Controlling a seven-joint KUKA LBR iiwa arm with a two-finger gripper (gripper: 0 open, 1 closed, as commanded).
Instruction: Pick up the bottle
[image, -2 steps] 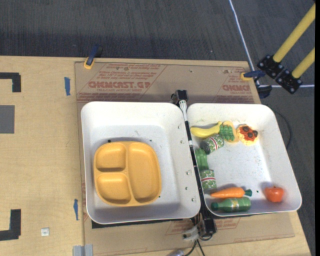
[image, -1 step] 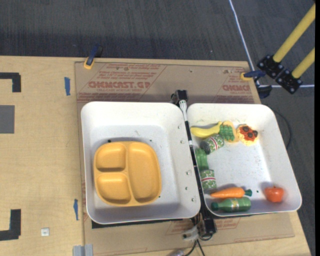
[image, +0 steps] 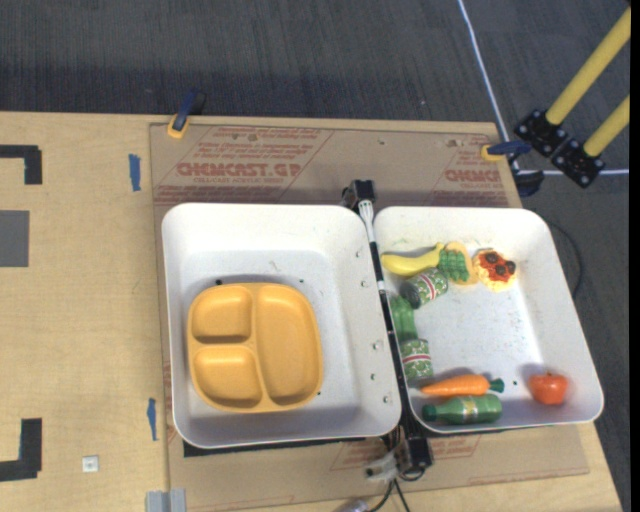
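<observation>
A green bottle with a red and yellow label lies on its side at the front of the right bin, just below a carrot. A second green bottle lies along that bin's left wall, its neck pointing to the back. A short green and red can-like bottle rests tilted beside it, under the banana.
The right bin also holds a green knobbly toy, a pizza slice and a tomato. A yellow divided plate lies in the left bin. Yellow and black stand legs cross the far right corner.
</observation>
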